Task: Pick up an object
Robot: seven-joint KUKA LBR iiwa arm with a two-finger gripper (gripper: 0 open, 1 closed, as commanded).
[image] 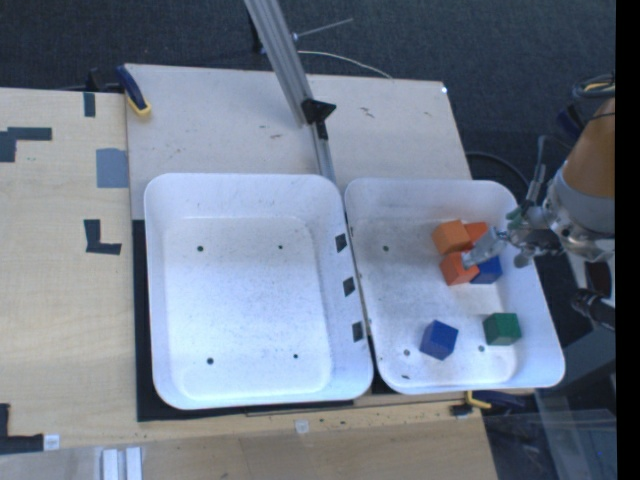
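End effector [497, 245] hangs over the right bin [400, 368], orange blocks [456, 251] just to its left; finger state unclear.

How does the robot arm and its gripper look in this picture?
The arm is grey, rounded, with an orange band above the wrist. Its gripper is small, made of grey metal parts, with thin fingers. Dark cables run beside the arm.
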